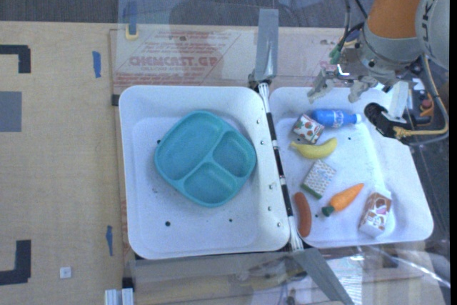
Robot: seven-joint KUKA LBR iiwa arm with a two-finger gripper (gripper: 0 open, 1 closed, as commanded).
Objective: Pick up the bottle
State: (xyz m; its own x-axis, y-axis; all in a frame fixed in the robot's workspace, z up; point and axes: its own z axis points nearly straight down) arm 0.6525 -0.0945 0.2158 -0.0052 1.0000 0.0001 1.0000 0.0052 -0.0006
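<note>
The bottle (334, 118) is blue with a white cap and lies on its side at the back of the right bin (418, 186). My gripper (335, 90) hangs just behind and above it, near the bin's back rim. Its two fingers (318, 88) are spread apart with nothing between them, so it is open. The orange band of the arm is at the top right.
A small patterned carton (307, 128) touches the bottle's left end, with a banana (314, 148) just in front. Further forward lie a checked box (318, 177), a carrot (344, 198), a sausage (303, 214) and a milk carton (375, 214). The left bin (143, 225) holds a teal divided plate (206, 157).
</note>
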